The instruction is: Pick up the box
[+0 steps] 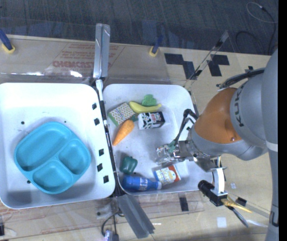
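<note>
My gripper [164,153] hangs low inside the right bin [178,92], near that bin's right wall, with the orange band of my arm [218,122] just behind it. From this slanted look down I cannot tell whether it is released or clenched, and I see nothing caught in it.

The box [150,120], a small black-and-white carton lying on its side, sits up and a little to the left of my gripper, apart from it, with bare bin floor between us. Touching the box's far upper corner is a yellow banana [143,107] with a green piece [150,101] against it. Left of the box lies an orange carrot [123,131], and above the carrot a pale green checked packet [118,115].

Just below my gripper, close to it, lies a small white and orange pouch [166,175]. Down and left of me are a blue bottle [138,184] and a dark green pepper [128,163].

Far to my left, in the other bin [2,134], rests a blue divided plate [52,157].
</note>
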Motion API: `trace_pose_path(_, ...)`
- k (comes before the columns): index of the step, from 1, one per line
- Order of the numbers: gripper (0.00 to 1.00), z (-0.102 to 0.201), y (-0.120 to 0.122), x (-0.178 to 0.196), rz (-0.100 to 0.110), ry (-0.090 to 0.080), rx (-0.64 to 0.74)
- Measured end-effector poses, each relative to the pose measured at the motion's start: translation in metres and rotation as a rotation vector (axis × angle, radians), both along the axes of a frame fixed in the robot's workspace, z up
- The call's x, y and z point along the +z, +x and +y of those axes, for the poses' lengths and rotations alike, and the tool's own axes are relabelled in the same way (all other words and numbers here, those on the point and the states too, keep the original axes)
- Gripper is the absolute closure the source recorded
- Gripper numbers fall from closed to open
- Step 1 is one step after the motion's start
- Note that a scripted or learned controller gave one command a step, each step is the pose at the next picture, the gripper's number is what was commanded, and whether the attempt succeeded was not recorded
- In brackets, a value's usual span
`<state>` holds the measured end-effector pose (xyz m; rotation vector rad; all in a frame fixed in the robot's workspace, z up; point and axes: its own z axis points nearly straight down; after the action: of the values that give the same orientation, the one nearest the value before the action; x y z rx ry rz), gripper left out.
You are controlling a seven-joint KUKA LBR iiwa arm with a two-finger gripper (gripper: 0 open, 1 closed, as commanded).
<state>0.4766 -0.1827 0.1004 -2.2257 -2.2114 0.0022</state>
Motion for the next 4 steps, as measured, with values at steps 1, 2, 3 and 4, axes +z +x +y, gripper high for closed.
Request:
trace_pose_path(1,0.00,0.000,0.000,0.000,0.000,0.000,0.000)
trace_pose_path(2,1.00,0.001,0.001,0.009,0.001,-0.001,0.006)
trace_pose_path(3,0.00,0.001,0.001,0.009,0.001,-0.001,0.006)
trace_pose_path(4,0.00,0.014,0.072,-0.010,0.000,-0.001,-0.098)
